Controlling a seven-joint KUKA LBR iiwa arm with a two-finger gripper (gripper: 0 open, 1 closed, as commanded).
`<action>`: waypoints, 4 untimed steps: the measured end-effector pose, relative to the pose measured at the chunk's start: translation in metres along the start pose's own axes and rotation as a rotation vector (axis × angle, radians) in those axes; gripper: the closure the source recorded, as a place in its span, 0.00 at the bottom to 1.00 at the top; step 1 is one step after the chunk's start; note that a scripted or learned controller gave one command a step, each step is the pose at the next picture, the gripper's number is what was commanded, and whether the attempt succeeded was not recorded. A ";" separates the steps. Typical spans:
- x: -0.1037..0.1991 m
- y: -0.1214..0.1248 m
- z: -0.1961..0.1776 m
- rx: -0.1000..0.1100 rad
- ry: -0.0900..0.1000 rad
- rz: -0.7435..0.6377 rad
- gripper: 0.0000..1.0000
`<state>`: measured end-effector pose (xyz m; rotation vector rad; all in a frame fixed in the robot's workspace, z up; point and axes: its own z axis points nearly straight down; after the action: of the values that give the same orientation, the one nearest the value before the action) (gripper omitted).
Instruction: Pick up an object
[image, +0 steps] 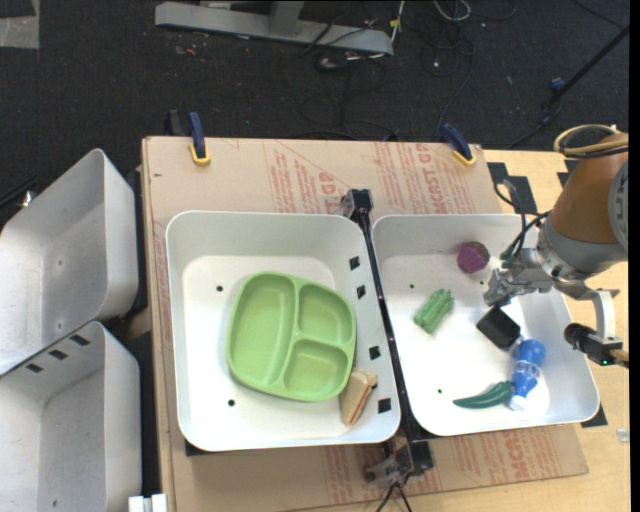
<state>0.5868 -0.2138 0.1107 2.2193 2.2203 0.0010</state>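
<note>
Lying at a slant near the right bin's right wall, the black block sits just below-left of the fingers, long axis running upper-left to lower-right. Whether the fingers are apart or together, I cannot tell. A purple ball, green piece and blue toy lie near.

A cardboard-topped table is seen on dark carpet, with cables strewn behind and spare white bins stacked alongside.
</note>
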 end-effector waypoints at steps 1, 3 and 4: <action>0.006 0.003 -0.062 -0.003 -0.001 -0.002 1.00; -0.004 0.010 -0.164 -0.005 -0.002 -0.002 1.00; 0.057 0.011 -0.166 0.001 0.003 -0.008 1.00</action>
<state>0.5975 -0.1563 0.2767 2.2127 2.2309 0.0026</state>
